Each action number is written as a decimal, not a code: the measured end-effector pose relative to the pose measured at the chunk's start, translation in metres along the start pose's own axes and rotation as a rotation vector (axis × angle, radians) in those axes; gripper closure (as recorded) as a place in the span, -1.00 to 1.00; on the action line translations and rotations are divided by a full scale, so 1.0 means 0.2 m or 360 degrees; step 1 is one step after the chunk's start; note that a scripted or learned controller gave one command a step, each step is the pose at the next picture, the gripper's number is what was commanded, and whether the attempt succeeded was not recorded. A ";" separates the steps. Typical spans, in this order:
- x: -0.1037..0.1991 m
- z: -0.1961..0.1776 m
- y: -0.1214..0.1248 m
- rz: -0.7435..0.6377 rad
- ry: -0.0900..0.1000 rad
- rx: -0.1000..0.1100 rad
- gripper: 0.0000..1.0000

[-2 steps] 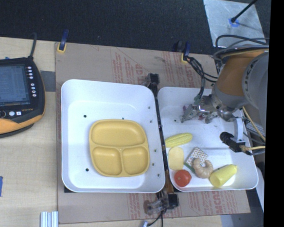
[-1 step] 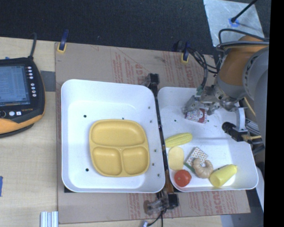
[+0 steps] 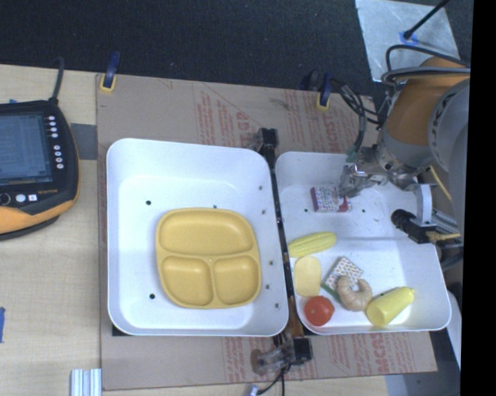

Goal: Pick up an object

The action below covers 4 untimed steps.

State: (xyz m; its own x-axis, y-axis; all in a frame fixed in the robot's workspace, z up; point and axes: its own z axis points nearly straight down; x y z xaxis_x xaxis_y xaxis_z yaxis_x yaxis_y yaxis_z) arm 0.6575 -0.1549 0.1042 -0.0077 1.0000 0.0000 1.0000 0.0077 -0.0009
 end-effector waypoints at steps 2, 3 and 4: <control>0.21 -0.46 -0.45 0.0001 -0.0001 0.0002 1.00; 0.21 -0.45 -0.45 0.0003 -0.0001 0.0005 -1.00; 0.30 0.05 -0.50 0.0002 -0.0001 0.0010 -1.00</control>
State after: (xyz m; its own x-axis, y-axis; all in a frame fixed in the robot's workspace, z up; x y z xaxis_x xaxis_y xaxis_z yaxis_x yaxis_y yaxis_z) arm 0.5575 -0.0959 0.0935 -0.0064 1.0000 -0.0005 1.0000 0.0064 -0.0071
